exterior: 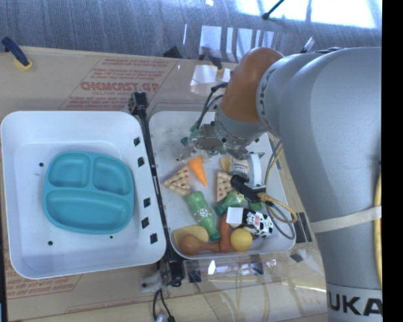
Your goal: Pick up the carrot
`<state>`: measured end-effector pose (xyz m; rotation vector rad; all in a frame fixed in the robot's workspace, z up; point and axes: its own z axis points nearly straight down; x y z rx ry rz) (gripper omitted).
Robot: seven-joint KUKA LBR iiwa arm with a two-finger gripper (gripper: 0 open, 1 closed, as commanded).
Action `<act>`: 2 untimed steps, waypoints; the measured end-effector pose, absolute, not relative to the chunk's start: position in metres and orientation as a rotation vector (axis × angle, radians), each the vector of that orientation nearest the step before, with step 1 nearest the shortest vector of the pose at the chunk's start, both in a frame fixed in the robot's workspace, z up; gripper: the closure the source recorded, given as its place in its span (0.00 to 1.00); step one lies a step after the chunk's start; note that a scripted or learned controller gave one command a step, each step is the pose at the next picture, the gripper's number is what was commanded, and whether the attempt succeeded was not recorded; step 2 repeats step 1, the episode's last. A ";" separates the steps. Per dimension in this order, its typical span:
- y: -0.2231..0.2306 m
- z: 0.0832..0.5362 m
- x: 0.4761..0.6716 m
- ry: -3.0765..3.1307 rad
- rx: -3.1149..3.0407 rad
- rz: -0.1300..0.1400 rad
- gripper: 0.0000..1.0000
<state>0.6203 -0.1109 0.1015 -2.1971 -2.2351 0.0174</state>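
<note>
The carrot (199, 170) is a small orange cone lying in the upper middle of the right bin (162, 129), its narrow end pointing to the near side. My gripper (199, 141) hangs just behind and above it, low in the bin under the orange wrist band (250, 86). The carrot's top end sits right at the gripper's lower edge; whether they touch is unclear. The arm's grey body covers the right part of the bin.
Around the carrot lie two waffle wedges (178, 180) (223, 185), a green bottle (201, 210), a lemon (240, 239), a brown sausage (193, 245), an orange stick (224, 235) and a cow-patterned carton (256, 222). The left bin (13, 133) holds a teal divided plate (88, 191).
</note>
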 end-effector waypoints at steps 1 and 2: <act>-0.092 0.153 0.647 -2.338 -2.097 0.001 1.00; -0.092 0.153 0.647 -2.338 -2.097 0.001 1.00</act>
